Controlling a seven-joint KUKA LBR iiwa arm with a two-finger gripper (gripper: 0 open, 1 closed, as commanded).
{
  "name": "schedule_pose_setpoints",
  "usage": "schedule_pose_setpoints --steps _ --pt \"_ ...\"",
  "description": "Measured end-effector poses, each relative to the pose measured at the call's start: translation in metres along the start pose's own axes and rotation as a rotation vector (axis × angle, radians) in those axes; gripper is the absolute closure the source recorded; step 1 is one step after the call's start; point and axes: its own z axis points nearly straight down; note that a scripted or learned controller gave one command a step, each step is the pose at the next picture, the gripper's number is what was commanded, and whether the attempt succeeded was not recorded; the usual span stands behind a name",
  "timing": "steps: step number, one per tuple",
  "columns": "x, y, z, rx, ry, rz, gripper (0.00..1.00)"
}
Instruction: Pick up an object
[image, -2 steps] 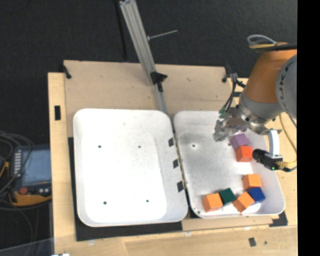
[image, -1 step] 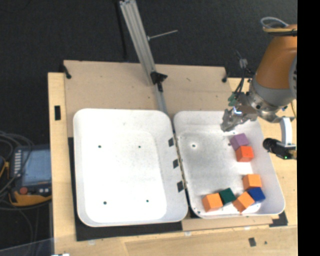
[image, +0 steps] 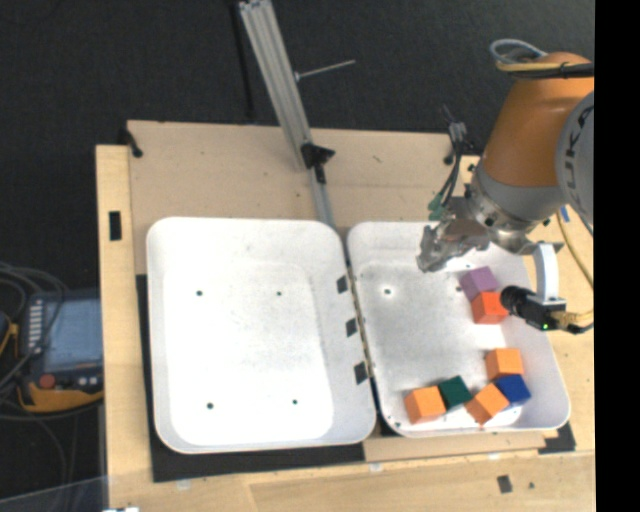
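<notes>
Setting: robotics lab bench | Evidence: industrial arm (image: 530, 130) reached over a plywood bench (image: 250, 150) bearing two shallow white bins (image: 165, 300) | aluminium mast (image: 285, 90) rose behind the bins | handheld control pendant (image: 60, 345) with cables lay at the bench's left | dark floor surrounded the bench

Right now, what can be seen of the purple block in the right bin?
The purple block is a small cube, matte and solid-coloured, lying flat near the upper right of the right bin. Its lower edge meets an orange-red block; whether they touch or just overlap in view is unclear. The gripper hangs just to its left, not around it. The bin's other blocks lie apart, along the lower edge.
</notes>
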Motion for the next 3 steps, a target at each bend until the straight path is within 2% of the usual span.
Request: schedule_pose_setpoints --steps 3 --pt "0.161 -0.066 0.01 0.003 -0.001 0.0 1.0"
